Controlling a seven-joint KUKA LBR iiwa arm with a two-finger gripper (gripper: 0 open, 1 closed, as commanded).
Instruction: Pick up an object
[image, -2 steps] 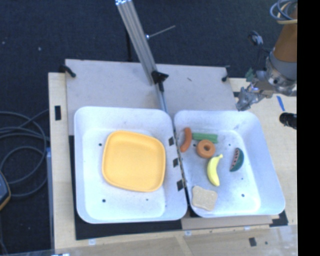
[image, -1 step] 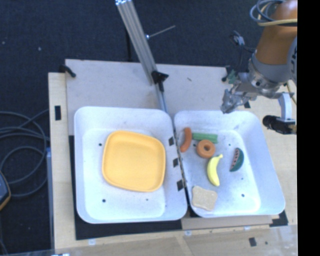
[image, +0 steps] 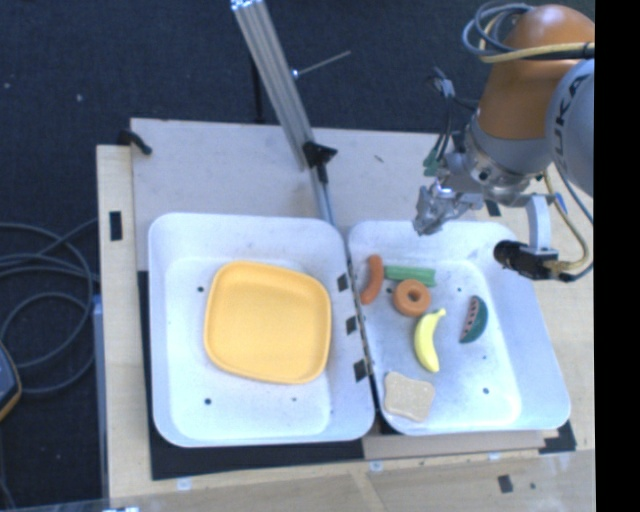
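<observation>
Step in hand: approach, by your reading of the scene. Nothing is lifted yet; every piece lies on a bin floor.
Gripper: the grey two-finger gripper (image: 433, 215) hangs over the far rim of the right-hand shallow white bin (image: 535, 330), up by its far-left corner. Nothing sits between the fingers. Whether they are spread or closed, you cannot tell from this slant.
Nearest candidates: the orange-red toy sausage (image: 371, 278), the flat green stick-shaped piece (image: 411, 273) and the brown ring-shaped toy doughnut (image: 411, 298) lie just below the gripper.
Doing it well: pick one piece and centre over it before descending. The doughnut touches or nearly touches the green stick, and the sausage lies hard by the left wall, so both risk a fouled finger. Your cleaner choices are probably the yellow toy banana (image: 429, 341) or the watermelon slice with green rind and red flesh (image: 473, 319), each with bare floor on either side. Close across the narrow width, not along the length.
Right bin, contents: sausage, green stick, doughnut, banana, watermelon slice, and a tan toy bread slice (image: 408, 396) in the near-left corner, apart from the rest.
Left bin, contents: the left-hand shallow white bin (image: 175, 300) holds one rounded-square yellow plastic plate (image: 268, 321), lying flat near the middle.
Watch for: low flat pieces like the bread and plate; fingers may slide over them.
</observation>
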